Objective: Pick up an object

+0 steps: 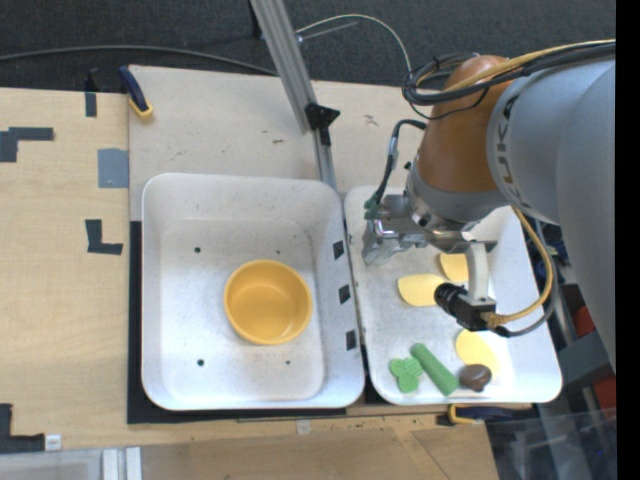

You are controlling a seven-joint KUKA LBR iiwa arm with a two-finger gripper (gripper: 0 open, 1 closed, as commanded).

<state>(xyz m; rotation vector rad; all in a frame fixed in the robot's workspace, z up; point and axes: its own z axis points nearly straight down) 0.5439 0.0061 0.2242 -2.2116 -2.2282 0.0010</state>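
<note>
Dark grey flooring is showing along the top, and below it a pale wooden bench (60,268) is stretching across the scene, carrying a lighter board under two shallow white bins lying side by side.

Reaching in from the right, the large grey arm (560,128) with its orange band (455,138) is bending down over the right bin (375,298), hiding much of that bin's upper half. Its gripper (385,236) is hanging low near the bin's upper left corner, close to the wall shared with the other bin. How far the pincer is parted cannot be told from this angle, and nothing is visibly sitting between its tips.

Next in size, the left bin (180,218) is holding a single yellow bowl (267,301), standing upright a little below its middle.

A slanted grey metal pole (285,48) is running from the top edge down toward the gap between the bins.

Smaller things are lying in the right bin: a flat yellow piece (418,289) just below the gripper, another yellow piece (453,266) partly behind the arm's hardware, and a third yellow piece (472,348) lower down. Along the bottom edge a green toy (422,368) is lying beside a small brown object (475,376), the two nearly touching.

A yellow-tipped blue clamp (135,93) is sitting at the board's upper left corner.
</note>
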